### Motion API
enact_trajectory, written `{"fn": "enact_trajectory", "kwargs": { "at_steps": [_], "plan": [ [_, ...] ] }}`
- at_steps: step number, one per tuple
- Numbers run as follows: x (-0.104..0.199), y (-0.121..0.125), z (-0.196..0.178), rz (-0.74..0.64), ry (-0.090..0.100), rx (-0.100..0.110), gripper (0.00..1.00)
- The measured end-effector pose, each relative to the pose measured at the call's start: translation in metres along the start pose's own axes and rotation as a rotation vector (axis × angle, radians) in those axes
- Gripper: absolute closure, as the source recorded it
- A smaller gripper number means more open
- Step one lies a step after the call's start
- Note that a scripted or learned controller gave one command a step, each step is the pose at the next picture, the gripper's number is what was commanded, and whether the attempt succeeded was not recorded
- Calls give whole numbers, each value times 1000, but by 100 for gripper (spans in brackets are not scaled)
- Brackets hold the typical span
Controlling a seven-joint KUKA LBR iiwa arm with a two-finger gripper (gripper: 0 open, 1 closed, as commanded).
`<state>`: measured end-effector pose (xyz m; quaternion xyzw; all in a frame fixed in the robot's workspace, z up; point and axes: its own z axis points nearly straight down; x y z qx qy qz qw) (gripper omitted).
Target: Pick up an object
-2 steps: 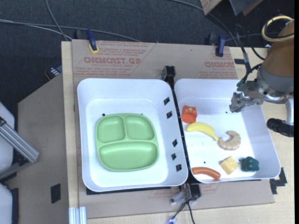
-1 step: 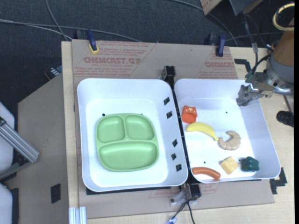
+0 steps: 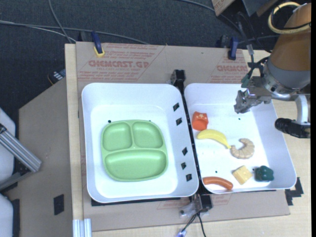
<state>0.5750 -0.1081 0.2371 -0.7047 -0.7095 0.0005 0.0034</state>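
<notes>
Hovering over the far side of the right bin (image 3: 276, 132), the gripper (image 3: 241, 106) carried nothing that I could see, and from where I stood I could not tell how it was set. The nearest thing below and to its left was a small orange-red toy (image 3: 199, 121); just beyond that lay the banana (image 3: 214, 138), with the croissant (image 3: 243, 148) almost straight beneath the tool and nearer the front. Further on sat the cheese wedge (image 3: 241, 174), the green piece (image 3: 264, 173) and the sausage (image 3: 217, 182). I judged the banana light, stiff and slick plastic, best pinched across its thick middle. The green tray (image 3: 134, 150) lay well off in the left bin (image 3: 94, 147).
</notes>
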Motion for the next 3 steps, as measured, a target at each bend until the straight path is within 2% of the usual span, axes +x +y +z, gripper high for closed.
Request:
{"fn": "enact_trajectory", "kwargs": {
  "at_steps": [1, 3],
  "plan": [
    [58, 0, -5, -1, 0, 0, 100],
    [183, -16, 0, -1, -1, 1, 100]
  ]
}}
